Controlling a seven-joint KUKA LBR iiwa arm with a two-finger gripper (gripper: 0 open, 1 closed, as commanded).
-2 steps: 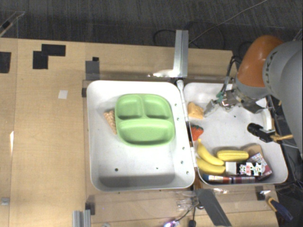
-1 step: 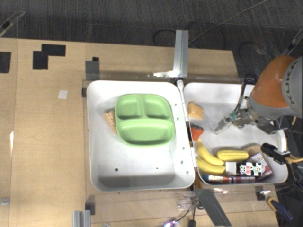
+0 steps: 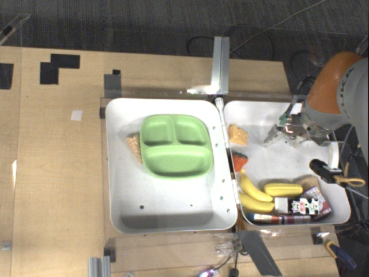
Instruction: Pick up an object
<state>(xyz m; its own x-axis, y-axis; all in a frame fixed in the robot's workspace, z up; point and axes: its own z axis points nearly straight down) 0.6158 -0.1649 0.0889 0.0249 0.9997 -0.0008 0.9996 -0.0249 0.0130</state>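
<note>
We see the gripper (image 3: 290, 133) hanging over the upper half of the right bin (image 3: 262, 111), near its back rim; we cannot tell how it is set from this angle. Bare white floor lies around and below it.

The pickable things crowd the right bin's front and left edges. Two bananas (image 3: 253, 193) lie near the front-left corner, a third yellow piece (image 3: 283, 188) just beside them. A printed box (image 3: 309, 203) sits against the front-right corner, a marker (image 3: 271, 217) along the front rim. An orange-tan item (image 3: 237, 135) and a red one (image 3: 240, 161) hug the left wall.

In the left bin (image 3: 121, 183), a green divided tray (image 3: 175, 145) fills the upper middle, a tan piece (image 3: 134, 148) tucked at its left edge. The front half is open floor.
</note>
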